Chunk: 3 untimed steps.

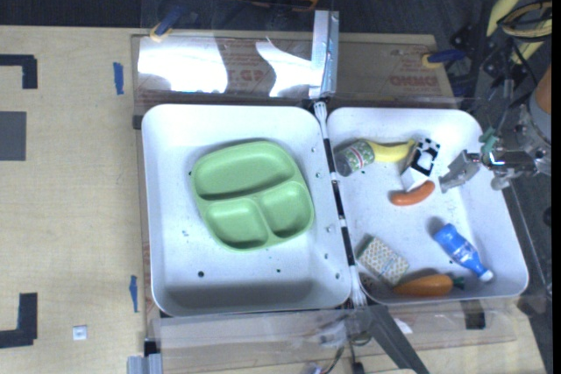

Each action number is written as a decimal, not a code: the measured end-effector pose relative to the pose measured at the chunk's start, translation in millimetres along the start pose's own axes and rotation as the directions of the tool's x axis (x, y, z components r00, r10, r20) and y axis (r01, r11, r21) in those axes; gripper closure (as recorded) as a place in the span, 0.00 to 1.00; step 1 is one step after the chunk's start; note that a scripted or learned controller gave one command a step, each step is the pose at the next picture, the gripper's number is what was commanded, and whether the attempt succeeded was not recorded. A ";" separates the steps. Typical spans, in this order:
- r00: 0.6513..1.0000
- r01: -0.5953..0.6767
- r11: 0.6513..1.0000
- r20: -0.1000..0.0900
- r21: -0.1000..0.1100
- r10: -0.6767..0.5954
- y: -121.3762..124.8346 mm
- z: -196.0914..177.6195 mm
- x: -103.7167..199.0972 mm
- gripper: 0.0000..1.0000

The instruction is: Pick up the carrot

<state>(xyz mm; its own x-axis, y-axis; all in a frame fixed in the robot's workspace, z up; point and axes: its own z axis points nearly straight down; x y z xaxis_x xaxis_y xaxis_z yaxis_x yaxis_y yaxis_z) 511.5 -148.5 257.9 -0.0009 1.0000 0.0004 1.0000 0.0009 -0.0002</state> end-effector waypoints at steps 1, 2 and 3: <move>0.971 -0.240 0.971 0.000 0.002 0.240 27.4 140.8 34.3 0.00; 0.975 -0.223 0.975 0.000 -0.001 0.223 87.7 71.7 33.0 0.00; 0.948 -0.317 0.948 -0.001 -0.005 0.317 45.6 171.0 16.2 0.00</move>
<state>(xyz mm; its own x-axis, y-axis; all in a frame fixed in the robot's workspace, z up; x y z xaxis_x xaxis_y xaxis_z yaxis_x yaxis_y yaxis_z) 557.0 -132.2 86.9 0.3160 0.9487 0.0018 0.9487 -0.3160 0.0047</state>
